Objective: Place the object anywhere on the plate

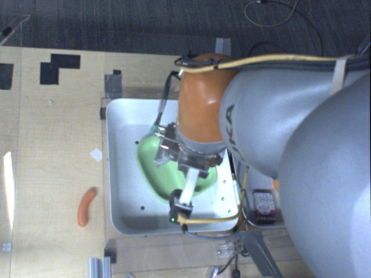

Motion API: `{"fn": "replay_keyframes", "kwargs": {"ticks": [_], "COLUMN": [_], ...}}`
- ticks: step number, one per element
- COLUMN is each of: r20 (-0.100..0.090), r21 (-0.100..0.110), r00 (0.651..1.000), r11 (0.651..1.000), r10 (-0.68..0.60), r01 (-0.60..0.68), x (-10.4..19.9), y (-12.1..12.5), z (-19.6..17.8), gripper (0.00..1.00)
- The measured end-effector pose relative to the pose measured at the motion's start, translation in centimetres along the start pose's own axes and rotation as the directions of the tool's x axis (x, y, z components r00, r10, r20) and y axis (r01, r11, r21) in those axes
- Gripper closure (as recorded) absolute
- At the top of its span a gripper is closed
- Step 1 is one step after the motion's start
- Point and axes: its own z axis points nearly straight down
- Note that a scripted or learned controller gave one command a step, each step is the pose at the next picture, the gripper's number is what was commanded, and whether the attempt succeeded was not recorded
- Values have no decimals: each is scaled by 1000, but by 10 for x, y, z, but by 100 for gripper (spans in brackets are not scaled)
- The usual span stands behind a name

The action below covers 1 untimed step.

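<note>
Meanwhile, the gripper [177,161] hangs over the green plate [149,165] in the bin [119,213], its grasp hidden beneath the wrist, so whether it is open or holds anything cannot be told. Well apart, outside the bin on the bench [52,155], lies an orange sausage [87,206] — seemingly the object. It looks light, smooth and rounded, apt to roll — a pinch across its middle seems best.
</note>
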Motion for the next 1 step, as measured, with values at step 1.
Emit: {"fn": "replay_keyframes", "kwargs": {"ticks": [1], "r20": [0], "r21": [0], "r00": [1000], "r11": [1000], "r10": [0], "r01": [0], "x": [0], "y": [0], "z": [0], "gripper": [0]}}
